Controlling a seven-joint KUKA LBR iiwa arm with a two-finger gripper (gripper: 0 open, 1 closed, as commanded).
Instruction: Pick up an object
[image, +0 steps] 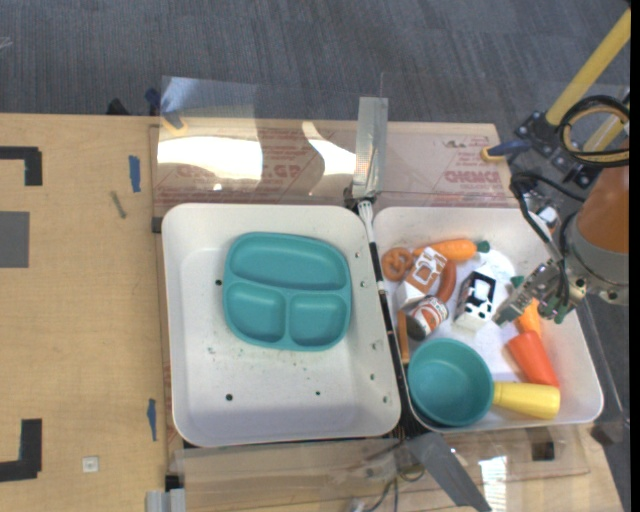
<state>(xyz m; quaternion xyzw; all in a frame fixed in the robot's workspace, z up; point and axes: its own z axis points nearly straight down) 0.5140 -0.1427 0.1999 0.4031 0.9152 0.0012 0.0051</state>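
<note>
Hovering gripper (540, 296), finger state unreadable, above crowded right bin (590, 380); risk: glancing off orange carrot (532, 356), grasping nothing.

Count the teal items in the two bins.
2: a plate in the left bin; a bowl at the right bin's near edge. Clutter may hide others.

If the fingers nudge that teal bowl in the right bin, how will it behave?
The teal bowl looks like rigid, probably light plastic, so it should slide rather than flex. Its round rim may slip from a pinch. The yellow piece and orange carrot beside it would likely shift too.
</note>
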